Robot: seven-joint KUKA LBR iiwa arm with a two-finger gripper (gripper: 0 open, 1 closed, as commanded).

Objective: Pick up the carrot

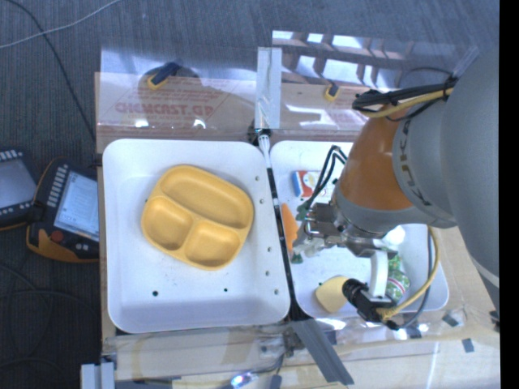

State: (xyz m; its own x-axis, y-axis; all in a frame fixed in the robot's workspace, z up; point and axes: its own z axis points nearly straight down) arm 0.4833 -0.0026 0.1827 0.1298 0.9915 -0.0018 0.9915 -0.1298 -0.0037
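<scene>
The carrot (288, 224) is a slim orange piece lying along the left wall of the right bin (422, 302), partly covered by the arm. My gripper (308, 240) hangs low over the right bin, just to the right of the carrot and close to it. The grey wrist with its orange band (375, 168) hides most of the gripper from above. No object can be seen held in it.
A yellow divided plate (197, 215) sits in the left bin (130, 298). The right bin also holds a pale yellow rounded item (328, 295), a green and white packet (397, 275) and a red, white and blue carton (306, 183). Cables loop around the wrist.
</scene>
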